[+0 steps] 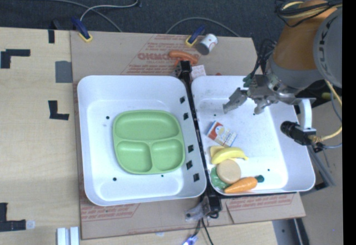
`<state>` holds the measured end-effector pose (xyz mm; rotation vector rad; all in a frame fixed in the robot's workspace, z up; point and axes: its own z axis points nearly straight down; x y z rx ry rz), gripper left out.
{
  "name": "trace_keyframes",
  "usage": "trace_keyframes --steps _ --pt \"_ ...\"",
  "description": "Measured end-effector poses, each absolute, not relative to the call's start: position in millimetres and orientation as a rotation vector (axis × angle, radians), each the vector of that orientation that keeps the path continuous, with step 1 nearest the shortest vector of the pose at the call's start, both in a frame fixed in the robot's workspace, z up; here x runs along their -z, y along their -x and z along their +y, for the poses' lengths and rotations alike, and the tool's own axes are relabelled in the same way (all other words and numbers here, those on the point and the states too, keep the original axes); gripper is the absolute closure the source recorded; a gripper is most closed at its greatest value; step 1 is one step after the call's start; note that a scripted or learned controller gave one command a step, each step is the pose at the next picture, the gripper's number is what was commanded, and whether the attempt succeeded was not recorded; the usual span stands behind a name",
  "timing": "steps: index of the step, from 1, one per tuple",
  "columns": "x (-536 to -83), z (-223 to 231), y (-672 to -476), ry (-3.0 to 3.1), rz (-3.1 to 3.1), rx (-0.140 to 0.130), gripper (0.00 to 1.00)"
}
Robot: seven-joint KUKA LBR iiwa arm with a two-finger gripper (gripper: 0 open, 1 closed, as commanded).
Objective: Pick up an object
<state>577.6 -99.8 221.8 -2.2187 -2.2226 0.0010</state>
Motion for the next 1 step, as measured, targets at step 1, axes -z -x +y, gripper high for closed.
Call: trace_keyframes --steps 1 --pt "-86.2 -109.8 -552.0 2.221 -2.222 0.002 0.0"
